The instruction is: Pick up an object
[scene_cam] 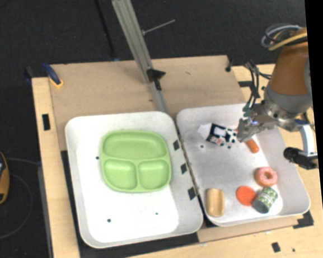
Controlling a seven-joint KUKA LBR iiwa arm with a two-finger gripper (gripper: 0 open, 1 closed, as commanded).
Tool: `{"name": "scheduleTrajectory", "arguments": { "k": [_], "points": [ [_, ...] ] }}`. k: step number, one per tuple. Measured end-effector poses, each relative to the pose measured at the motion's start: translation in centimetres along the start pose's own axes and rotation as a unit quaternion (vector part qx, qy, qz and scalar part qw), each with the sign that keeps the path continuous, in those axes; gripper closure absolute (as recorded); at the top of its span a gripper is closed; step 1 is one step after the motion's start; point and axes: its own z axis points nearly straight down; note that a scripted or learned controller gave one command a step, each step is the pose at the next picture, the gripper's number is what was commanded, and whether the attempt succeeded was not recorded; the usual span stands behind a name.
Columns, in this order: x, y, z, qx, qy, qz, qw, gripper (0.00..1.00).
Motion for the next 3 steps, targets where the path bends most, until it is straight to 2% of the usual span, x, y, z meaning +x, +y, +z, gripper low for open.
{"name": "scheduleTrajectory", "arguments": {
  "k": [1, 2, 3],
  "points": [
    [-0.9, 0.3, -6.2, -0.001, -0.001, -0.001, 1.0, 1.0],
    [-1.0, 0.4, -8.7, 0.001, 0.0, -0.001, 1.0, 1.0],
    [4.2, 0.6, -9.2, 0.002, 0.001, -0.003, 1.0, 1.0]
  ]
}}
